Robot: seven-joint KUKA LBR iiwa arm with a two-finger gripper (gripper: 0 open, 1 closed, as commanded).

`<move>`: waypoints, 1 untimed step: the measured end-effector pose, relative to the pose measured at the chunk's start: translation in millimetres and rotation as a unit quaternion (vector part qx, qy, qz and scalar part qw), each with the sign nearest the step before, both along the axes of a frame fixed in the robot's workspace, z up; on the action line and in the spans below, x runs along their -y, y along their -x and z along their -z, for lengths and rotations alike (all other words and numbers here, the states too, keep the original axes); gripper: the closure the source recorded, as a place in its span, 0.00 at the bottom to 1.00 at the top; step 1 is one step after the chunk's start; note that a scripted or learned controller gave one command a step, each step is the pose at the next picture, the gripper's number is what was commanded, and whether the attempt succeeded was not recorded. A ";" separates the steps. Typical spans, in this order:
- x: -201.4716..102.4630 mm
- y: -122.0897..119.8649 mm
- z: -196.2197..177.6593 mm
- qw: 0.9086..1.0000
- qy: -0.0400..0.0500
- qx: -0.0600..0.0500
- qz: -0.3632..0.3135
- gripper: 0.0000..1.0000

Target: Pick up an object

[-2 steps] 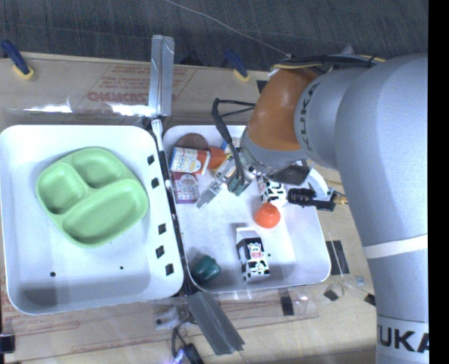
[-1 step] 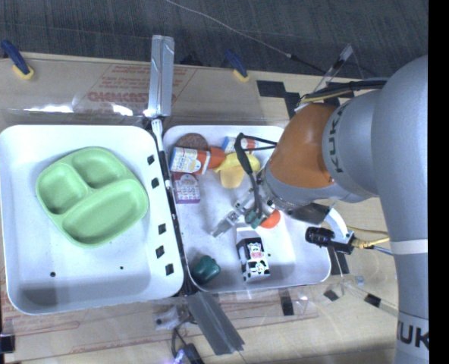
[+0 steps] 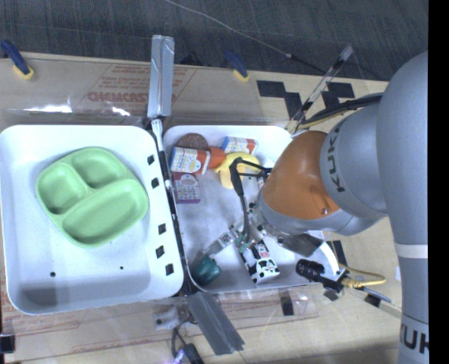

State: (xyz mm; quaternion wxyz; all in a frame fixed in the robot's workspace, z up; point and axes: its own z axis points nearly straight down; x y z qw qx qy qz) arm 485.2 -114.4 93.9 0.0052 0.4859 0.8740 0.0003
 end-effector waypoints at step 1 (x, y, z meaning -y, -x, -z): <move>56.3 1.7 1.4 1.000 -0.001 -0.004 -0.026 0.00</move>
